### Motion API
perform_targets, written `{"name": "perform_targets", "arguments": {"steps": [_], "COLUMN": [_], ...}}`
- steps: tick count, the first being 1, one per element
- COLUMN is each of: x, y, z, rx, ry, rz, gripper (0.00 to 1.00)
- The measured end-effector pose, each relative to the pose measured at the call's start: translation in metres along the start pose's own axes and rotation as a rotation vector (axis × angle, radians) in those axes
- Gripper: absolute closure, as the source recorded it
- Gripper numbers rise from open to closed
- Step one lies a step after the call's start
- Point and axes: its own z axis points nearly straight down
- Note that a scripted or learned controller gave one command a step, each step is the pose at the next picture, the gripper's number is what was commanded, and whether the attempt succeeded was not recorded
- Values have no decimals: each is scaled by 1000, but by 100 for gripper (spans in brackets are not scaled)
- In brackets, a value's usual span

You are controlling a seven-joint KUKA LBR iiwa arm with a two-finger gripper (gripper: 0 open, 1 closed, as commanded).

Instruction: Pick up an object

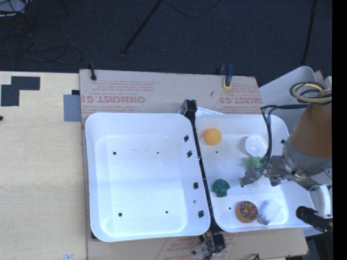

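Observation:
My gripper (250, 176) hangs low over the middle of the right bin (282, 124), on the grey arm with its orange band (317, 129). A light green object (253, 162) lies just above the gripper tip, partly hidden by it; I cannot tell whether they touch. Also in this bin are an orange ball (212, 137) at the upper left, a white round object (255, 144), a dark green lump (220, 187), a brown doughnut-like disc (247, 212) and a pale translucent item (269, 209) near the front edge.
The left bin (97, 161) stands beside the right one, with a black divider strip (196, 167) between them. Both rest on a cardboard sheet (135, 93) on the wooden bench. Cables (306, 90) loop at the right, above the arm.

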Motion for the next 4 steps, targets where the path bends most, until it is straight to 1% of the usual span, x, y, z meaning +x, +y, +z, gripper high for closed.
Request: {"name": "perform_targets", "arguments": {"steps": [1, 2, 3, 4], "x": [46, 23, 37, 104], "y": [53, 153, 161, 165], "z": [98, 99, 101, -8], "rx": [4, -5, 8, -11], "ry": [3, -2, 2, 3], "rz": [-5, -4, 0, -7], "gripper": [0, 0, 0, 0]}}
